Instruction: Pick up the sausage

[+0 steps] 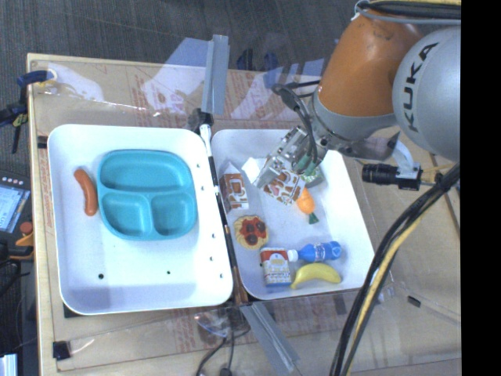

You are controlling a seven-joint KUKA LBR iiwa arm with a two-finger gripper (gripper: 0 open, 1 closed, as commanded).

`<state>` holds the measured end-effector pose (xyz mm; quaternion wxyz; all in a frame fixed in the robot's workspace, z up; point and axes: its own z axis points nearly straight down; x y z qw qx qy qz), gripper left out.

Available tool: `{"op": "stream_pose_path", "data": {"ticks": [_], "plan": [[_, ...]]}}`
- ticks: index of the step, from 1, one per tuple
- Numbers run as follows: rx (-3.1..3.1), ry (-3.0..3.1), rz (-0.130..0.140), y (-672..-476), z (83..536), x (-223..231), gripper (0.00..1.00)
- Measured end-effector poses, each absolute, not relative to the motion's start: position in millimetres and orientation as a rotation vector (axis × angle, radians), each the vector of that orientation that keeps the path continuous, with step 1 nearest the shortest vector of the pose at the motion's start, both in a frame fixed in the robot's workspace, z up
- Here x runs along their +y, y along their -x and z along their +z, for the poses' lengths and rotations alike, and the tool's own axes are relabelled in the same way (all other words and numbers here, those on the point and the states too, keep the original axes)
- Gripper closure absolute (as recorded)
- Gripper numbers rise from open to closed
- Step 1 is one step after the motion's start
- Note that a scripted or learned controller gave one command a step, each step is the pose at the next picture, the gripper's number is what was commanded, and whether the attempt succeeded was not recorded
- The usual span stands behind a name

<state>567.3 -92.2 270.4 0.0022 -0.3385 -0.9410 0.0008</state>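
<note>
Nearest the camera, along the front of the right bin [356, 233], lie a banana [316, 274], a small blue bottle [317, 252] and a red-and-white carton [275, 265], with a round pizza-like toy [251, 231] just behind them. None of these matter to the job. The sausage [86, 191] lies in the left bin [117, 288], on the bare floor between the bin's left wall and the teal divided tray [148, 192], its long axis running front to back. To take it well, the arm would probably have to cross over both bins, come down from above and close across the sausage's narrow width, keeping clear of the tray rim beside it and the wall on the other side. Farther back, the pincer [291, 163] hangs over the rear of the right bin, well apart from the sausage, above a patterned carton [282, 185] and a carrot [305, 203]; I cannot tell whether it is spread or pressed together, or whether it touches anything
</note>
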Motion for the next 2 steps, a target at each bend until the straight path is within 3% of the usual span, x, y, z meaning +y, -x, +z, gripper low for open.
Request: {"op": "stream_pose_path", "data": {"ticks": [1,2], "plan": [[-2.953,1.062,0.003,-567.4,271,-92,0.0],[-2.959,1.039,0.003,-508.1,190,-81,0.0]]}}
